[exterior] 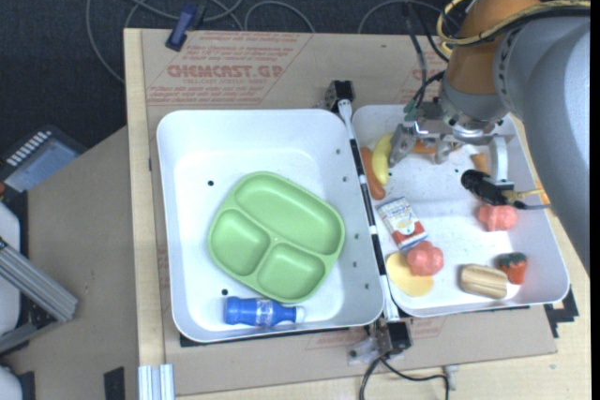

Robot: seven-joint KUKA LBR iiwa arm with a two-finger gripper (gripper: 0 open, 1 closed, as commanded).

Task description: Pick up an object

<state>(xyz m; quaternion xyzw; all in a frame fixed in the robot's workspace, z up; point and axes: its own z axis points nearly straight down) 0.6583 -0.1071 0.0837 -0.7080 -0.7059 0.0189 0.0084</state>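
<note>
Hidden and cut off

The arm (553, 42) runs off the right edge, covering the right bin's (553, 290) upper corner; the gripper's (448, 143) fingertips look unclear.

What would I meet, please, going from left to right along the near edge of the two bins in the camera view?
Blue bottle in the left bin, then in the right bin the yellow piece, the red tomato-like ball resting on it, the tan bread roll, and the small orange-and-dark toy.

Tray (275, 236) and bottle (262, 312) in left bin (178, 155)
</note>
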